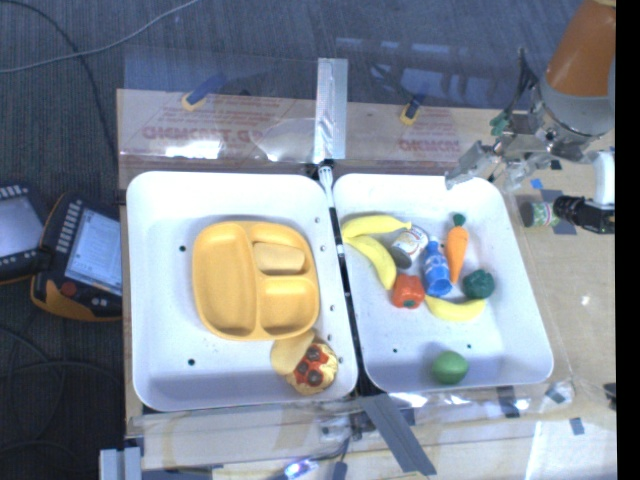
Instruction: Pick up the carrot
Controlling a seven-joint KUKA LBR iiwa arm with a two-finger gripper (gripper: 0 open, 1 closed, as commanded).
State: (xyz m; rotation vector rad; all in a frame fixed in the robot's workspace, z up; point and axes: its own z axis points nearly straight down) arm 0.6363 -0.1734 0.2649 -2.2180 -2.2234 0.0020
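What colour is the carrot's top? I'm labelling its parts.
Green, on the orange carrot in the right bin, seen in the camera view.

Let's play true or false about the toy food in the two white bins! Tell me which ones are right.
1. The carrot lies in the right bin. True.
2. The gripper is holding the carrot. False: it is above the bin's far corner, apart from the carrot.
3. The yellow tray sits in the left bin. True.
4. The green lime is touching the carrot. False: it lies alone near the bin's front edge.
5. The blue bottle lies beside the carrot. True.
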